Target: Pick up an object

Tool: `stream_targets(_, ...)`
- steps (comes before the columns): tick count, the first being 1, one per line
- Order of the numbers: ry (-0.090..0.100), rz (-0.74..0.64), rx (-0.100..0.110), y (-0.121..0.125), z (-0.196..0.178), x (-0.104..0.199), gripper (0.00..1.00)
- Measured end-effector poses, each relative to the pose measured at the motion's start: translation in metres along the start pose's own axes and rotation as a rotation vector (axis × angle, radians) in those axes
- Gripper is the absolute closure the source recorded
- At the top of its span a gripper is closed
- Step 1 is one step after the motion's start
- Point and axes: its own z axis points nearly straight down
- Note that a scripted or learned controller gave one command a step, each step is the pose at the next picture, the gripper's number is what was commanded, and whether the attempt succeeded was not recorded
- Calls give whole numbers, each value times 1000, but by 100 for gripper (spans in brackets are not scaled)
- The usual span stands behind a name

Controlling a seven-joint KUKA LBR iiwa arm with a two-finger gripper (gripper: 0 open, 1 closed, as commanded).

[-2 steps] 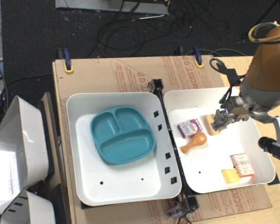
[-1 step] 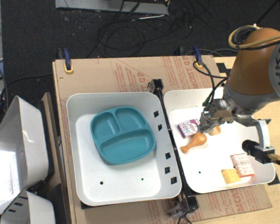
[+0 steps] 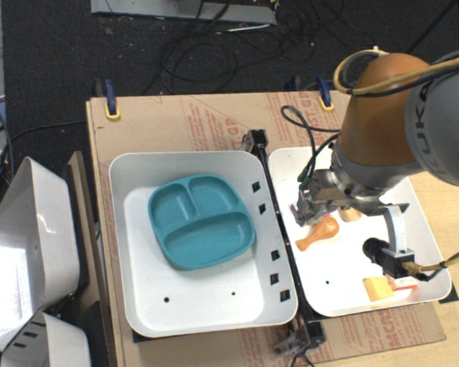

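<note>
**Gripper low over the right bin, just above the orange piece**

The orange piece [image 3: 319, 232], shaped like a small drumstick, lies on the floor of the right bin [image 3: 329, 289], with its narrow end pointing toward the left bin [image 3: 198, 297].

The gripper [image 3: 308, 201] hangs just above and slightly left of the orange piece, very near it. The view does not settle whether they touch. Nothing can be seen grasped, and whether the gripper is released or clenched cannot be told from this angle.

The grey arm [image 3: 381, 123] with its orange band rises up and to the right of the orange piece and covers the far right part of that bin.

A small purple bit [image 3: 296, 210] shows just up-left of the orange piece, at the gripper's edge. A small tan thing [image 3: 350, 215] lies just to its right.

A yellow block [image 3: 378, 288] rests below and to the right of the orange piece, well apart from it, near the bin's lower right corner.

Far to the left of the orange piece, a teal divided plate [image 3: 201, 219] lies flat in the left bin. Both bins sit side by side on the counter [image 3: 179, 120].
</note>
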Motion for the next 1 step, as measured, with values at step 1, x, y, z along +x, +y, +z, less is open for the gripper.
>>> stream_targets(1, 0, -1, -2, 12, 6, 63, 100)
